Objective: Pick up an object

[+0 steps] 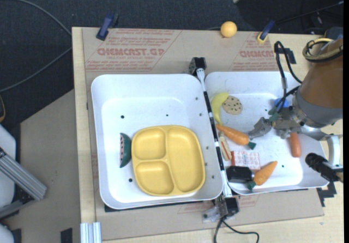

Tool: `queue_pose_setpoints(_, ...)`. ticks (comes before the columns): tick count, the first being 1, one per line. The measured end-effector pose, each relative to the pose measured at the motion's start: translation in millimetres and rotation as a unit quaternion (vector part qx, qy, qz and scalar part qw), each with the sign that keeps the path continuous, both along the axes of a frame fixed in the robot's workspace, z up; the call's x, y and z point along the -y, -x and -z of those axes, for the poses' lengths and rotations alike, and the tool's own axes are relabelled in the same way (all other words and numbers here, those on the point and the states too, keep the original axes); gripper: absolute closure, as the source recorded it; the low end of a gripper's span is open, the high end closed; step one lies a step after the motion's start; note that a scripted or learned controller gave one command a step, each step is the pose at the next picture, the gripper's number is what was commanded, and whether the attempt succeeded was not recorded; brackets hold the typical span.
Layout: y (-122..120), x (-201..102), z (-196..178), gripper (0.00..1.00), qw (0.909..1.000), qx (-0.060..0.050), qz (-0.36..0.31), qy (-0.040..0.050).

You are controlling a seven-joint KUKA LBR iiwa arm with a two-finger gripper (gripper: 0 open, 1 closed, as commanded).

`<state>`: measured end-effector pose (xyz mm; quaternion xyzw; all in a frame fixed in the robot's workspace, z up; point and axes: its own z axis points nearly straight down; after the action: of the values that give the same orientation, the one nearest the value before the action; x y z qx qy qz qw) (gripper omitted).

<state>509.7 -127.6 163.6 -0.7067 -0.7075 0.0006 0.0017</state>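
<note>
The right bin (pixel 248 77) holds a yellow banana (pixel 219 104), a chocolate-chip cookie (pixel 233 105), an orange carrot (pixel 233 135), a hot dog (pixel 224 149), a red-and-white packet (pixel 245 158), a black object (pixel 239 173), a second carrot (pixel 265 172) and an orange sausage (pixel 295 145). My gripper (pixel 265 126) hangs low in the middle of this bin. It is just right of the first carrot's green end and left of the sausage. I see nothing gripped.
The left bin (pixel 136 81) carries a yellow divided plate (pixel 166 159) and a watermelon slice (pixel 125 149) at the plate's left. A yellow ball (pixel 228 29) and blue clamps (pixel 106 25) lie on the bench behind the bins. Black cables (pixel 282 67) run along the arm.
</note>
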Motion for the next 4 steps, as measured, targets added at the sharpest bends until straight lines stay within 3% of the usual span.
queue_pose_setpoints(1, -18, -13, 79, 0.0, 1.0, 0.001, 0.0, 0.0005)
queue_pose_setpoints(2, -76, 5, 79, 0.0, 1.0, 0.002, 0.0, 0.0012)
queue_pose_setpoints(3, -123, -33, 79, 0.0, 1.0, 0.002, 0.0, 0.0011)
queue_pose_setpoints(4, -151, -4, 82, 0.0, 0.9999, -0.014, -0.001, -0.0006)
